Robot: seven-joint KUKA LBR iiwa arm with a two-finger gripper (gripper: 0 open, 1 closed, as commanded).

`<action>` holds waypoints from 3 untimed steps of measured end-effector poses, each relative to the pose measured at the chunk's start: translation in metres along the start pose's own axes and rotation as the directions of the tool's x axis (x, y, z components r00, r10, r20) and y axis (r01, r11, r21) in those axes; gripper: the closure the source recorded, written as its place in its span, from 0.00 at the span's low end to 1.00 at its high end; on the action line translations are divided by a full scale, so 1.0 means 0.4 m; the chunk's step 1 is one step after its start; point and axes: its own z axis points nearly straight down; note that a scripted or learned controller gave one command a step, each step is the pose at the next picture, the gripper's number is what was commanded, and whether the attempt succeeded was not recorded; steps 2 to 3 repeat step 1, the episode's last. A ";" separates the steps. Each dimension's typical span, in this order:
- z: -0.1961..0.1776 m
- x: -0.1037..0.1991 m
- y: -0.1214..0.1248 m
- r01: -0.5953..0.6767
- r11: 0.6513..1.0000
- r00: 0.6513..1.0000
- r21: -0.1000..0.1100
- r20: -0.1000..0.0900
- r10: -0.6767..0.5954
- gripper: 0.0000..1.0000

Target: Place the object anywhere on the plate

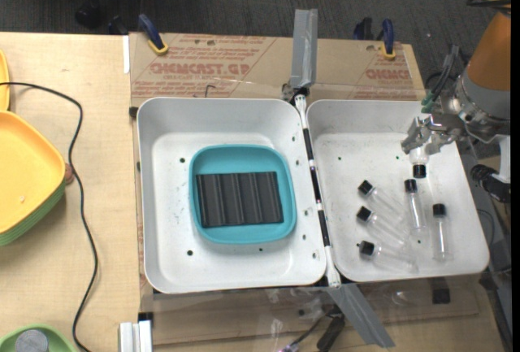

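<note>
Tool (422, 139) of mine hangs over the back of the right bin (341, 127), and I cannot tell how it is set, because it looks small and blurry from up here. My arm (491, 66) comes in from the right side of the table (89, 204). Under my tool lie some little clear tubes with black caps. One tube (413, 197) lies just in front of my tool, with its cap pointing toward it. Another tube (439, 230) lies close to its right. Three more tubes (382, 232) lie to the left, near the middle of the bin. None of them is in my tool now. The plate (241, 194) is the blue one with the dark ribbed middle, and it sits in the left bin (154, 180), well apart from the tubes. I think a tube is very light and hard. It looks smooth, so it may slip or roll away. It may crack if I squeeze too hard. I would take one across its clear middle, not at the cap, and hold it gently.
</note>
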 end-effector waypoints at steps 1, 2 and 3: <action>0.000 0.000 0.000 0.000 1.000 1.000 0.000 0.000 0.000 0.00; 0.000 0.000 0.000 0.000 1.000 1.000 0.000 0.000 0.000 0.00; 0.000 0.000 0.000 0.000 1.000 1.000 0.000 0.000 0.000 0.00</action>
